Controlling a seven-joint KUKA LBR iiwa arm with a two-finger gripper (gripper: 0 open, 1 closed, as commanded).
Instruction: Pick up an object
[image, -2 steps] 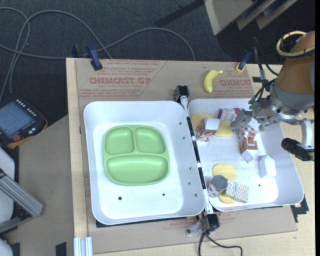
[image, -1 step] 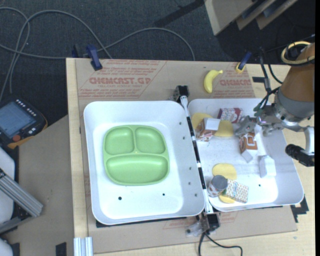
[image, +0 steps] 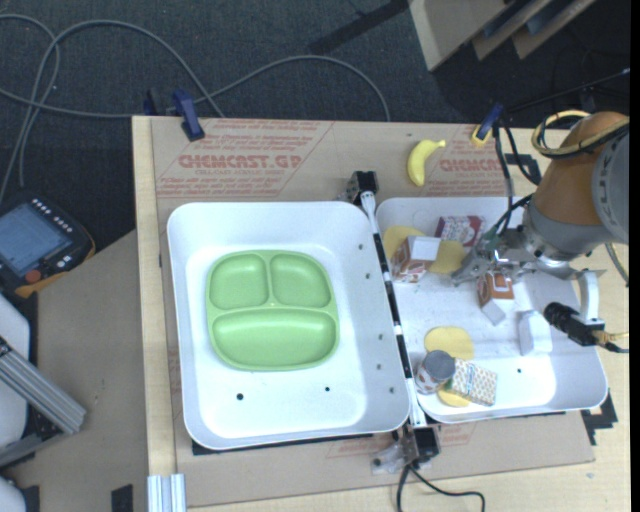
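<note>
Claw (image: 487, 268) of the grey arm, lowered into the right bin (image: 575, 385), sits near that bin's upper middle. Whether it is spread or pressed together cannot be told; its metal parts blur into the items beneath. Just below the claw lies a small brown-and-white packet (image: 496, 290), touching or nearly touching it, though no item can be seen pinched. The arm's orange band (image: 570, 185) rises to the upper right, with the grey wrist (image: 560, 240) under it.

To the claw's left, in the same bin, a reddish-brown carton with a white top (image: 415, 257) rests beside a yellow piece (image: 401, 238). A red-and-white box (image: 460, 229) lies just above and left of the claw. Lower in the bin, a round yellow disc (image: 450, 341) sits above a small can (image: 434, 371), and a patterned packet (image: 475, 382) lies beside the can at the front edge. A pale grey block (image: 526, 332) lies to the right of these.

Left bin (image: 190, 300) holds a green divided plate (image: 271, 309) with three compartments, lying flat at its centre.

Outside both bins, on the bench (image: 250, 160), a yellow toy banana (image: 423, 159) lies just above the right bin. A blue clamp (image: 186, 114) grips the bench's far left corner.
</note>
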